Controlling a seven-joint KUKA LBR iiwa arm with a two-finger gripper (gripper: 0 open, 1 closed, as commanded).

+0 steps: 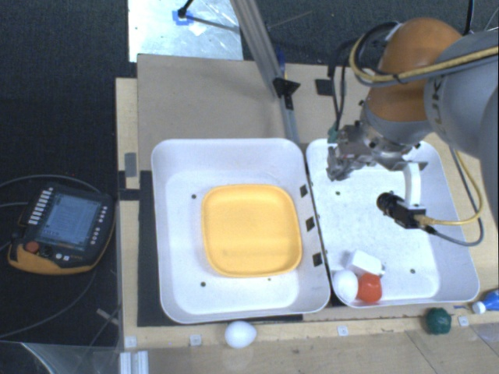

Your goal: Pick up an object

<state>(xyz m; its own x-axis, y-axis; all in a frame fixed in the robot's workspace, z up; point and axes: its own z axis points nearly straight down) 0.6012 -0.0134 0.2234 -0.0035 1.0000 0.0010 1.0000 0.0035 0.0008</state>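
Yellow square plastic plate (252, 229) lies flat mid-left bin (175, 209), edges parallel to the bin walls. I see my gripper (338, 167) over the right bin's (452, 232) far-left corner; a small orange ball (369, 288) sits at its near-left corner.

Teach pendant (58, 232) left of bench; white egg (240, 334), green ball (437, 320) along front edge.
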